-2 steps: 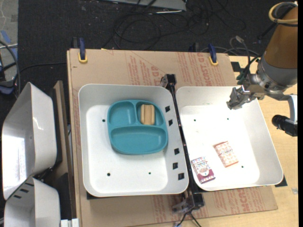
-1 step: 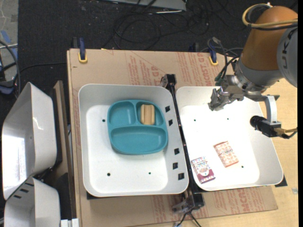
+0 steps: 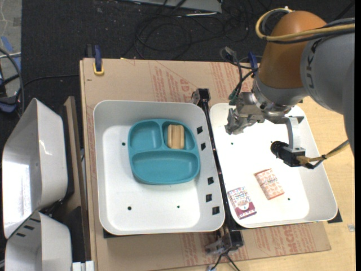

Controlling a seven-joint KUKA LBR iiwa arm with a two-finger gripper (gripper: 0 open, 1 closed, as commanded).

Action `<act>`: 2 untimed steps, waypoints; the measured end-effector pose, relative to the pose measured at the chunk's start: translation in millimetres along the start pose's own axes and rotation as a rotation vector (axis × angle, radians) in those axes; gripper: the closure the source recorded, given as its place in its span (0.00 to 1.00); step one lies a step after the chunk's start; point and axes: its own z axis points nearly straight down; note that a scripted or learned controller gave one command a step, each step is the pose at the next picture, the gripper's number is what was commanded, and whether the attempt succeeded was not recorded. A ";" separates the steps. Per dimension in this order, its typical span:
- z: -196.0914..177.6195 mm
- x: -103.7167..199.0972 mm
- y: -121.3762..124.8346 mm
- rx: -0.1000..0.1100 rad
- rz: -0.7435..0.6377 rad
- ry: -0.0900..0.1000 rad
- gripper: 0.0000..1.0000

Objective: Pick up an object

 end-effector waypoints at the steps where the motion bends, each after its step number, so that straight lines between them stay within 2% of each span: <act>1: -5.1 49.2 -3.1 -0.001 0.000 0.000 1.00; 2: -10.9 100.6 -1.4 -0.002 0.000 0.000 1.00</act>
